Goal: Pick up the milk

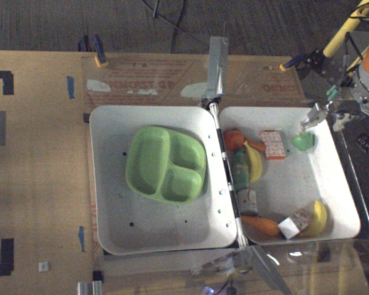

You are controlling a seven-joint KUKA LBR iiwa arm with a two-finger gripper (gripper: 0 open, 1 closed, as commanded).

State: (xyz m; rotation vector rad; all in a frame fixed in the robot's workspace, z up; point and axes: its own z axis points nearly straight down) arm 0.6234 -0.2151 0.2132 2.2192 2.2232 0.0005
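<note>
1. Though in view over the far right corner of the right bin [347,183], end effector [315,115] too blurred to tell whether spread or pressed together; nothing seen in its grasp; just above a green toy [303,141].
2. Milk [295,222] lying in the near right corner of the same bin, long axis slanting from near-left to far-right, white end nearest, touching a banana [320,217], just right of a carrot [261,226].
3. Arm [360,97] reaching in from the far right, wrist low over the bin's rim, well apart from the milk.

Milk carton [293,224] tipped, right bin's [347,189] front.
</note>
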